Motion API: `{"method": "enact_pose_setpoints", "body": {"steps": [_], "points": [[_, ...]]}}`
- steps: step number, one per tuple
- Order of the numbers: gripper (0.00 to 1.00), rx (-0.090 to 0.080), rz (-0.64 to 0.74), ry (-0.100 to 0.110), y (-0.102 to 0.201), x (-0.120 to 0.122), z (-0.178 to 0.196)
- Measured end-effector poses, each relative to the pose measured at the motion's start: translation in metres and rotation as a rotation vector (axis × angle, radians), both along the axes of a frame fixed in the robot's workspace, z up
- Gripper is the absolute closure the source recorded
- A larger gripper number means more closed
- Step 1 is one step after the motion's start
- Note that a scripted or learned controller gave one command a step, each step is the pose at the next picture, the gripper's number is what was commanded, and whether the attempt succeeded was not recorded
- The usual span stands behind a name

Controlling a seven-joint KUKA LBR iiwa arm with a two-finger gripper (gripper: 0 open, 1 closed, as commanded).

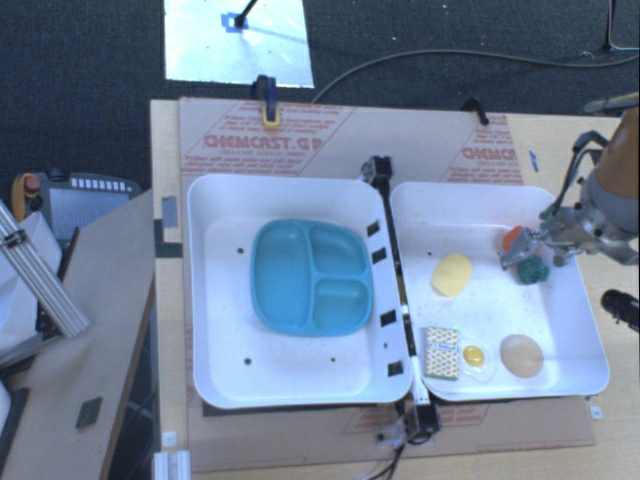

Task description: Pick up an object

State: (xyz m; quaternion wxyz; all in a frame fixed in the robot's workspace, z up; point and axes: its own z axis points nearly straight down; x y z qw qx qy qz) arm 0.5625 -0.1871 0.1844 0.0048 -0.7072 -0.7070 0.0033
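Observation:
My gripper [523,254] is low over the right side of the right bin [560,313], on the end of the grey arm [612,203] that comes in from the right. A small orange piece [512,236] and a teal object [533,271] sit right at the gripper's tip, touching or just under it. I cannot tell whether either one is held. Left of them a yellow lemon-like object [452,274] lies on the bin floor. Along the near wall are a patterned yellow-green block [441,353], a toy fried egg [474,356] and a beige round object [521,355].
The left bin [215,268] holds a blue divided plate [310,276]. A black-clipped divider [390,268] separates the two bins. Cables trail across the cardboard behind the bins. A grey metal bar and a pendant lie off the bench at the far left.

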Motion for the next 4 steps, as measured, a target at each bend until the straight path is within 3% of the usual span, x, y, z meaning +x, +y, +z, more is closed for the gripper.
{"method": "enact_pose_setpoints", "body": {"steps": [1,3,4], "points": [[0.00,-0.003,0.004,-0.013,0.001,0.003,0.008],[0.00,-0.002,0.003,-0.012,0.012,0.004,-0.096],[1.00,-0.003,0.002,-0.016,0.011,0.006,-0.083]]}}
